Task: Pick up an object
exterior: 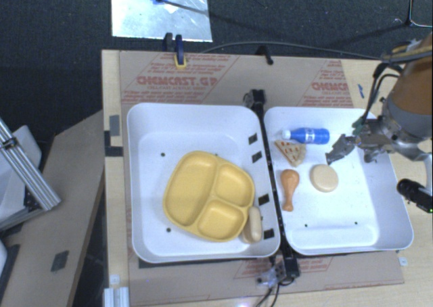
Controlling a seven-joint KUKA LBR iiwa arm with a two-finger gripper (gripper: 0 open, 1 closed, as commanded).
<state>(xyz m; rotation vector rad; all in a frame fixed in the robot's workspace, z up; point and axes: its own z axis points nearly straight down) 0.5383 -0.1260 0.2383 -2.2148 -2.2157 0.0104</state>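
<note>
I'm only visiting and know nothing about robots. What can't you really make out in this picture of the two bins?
- In the camera view, the hand over the right bin is small and dark; whether it is open or shut is unclear.
- The arm is cut off by the right edge.
- The blue bottle has a label too small to read.
- The yellow tray partly hides the beige piece beside it.

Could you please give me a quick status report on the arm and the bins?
Gripper over right bin, holding nothing. Nearest: round beige piece, untouched. Blue bottle, waffle wedge, drumstick close by.

Bright, even overhead light; glare on the foil sheet (161,0); slight softness
</note>
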